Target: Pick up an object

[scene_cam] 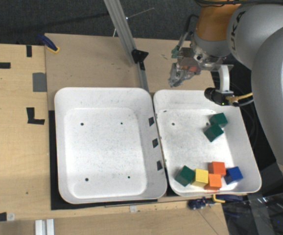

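Several small blocks lie in the right bin. Two dark green blocks sit close together near its right wall. Along the front wall a green block, a yellow block, two orange blocks and a blue block are bunched together. My gripper hangs raised over the bin's back left rim, well apart from every block. I see no block at its tip.
The left bin stands next to the right one. A slanted metal pole with a black clamp rises behind the bins, just left of the gripper. A small blue and yellow object lies at the bench's far left.
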`<state>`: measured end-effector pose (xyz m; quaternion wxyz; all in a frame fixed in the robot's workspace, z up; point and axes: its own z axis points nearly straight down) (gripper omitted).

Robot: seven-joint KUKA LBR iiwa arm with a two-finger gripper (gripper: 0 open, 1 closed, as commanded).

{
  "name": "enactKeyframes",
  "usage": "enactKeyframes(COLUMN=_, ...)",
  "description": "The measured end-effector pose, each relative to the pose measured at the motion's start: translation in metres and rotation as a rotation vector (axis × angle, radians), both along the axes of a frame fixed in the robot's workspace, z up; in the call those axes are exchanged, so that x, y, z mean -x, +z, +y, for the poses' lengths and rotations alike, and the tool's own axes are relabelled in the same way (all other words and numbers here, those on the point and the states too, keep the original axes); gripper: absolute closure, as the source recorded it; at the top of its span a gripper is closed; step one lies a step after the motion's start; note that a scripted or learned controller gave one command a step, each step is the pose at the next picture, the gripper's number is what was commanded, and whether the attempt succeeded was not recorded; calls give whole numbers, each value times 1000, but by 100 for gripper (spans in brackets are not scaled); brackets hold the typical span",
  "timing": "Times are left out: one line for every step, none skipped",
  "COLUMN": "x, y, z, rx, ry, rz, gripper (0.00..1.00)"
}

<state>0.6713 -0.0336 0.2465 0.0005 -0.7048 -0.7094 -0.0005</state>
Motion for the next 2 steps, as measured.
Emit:
enactKeyframes(x=10, y=-3, z=46, rx=0, ry=-1, rz=2, gripper=100)
enactKeyframes(x=10, y=0, z=95, rx=0, ry=0, rz=1, gripper=100)
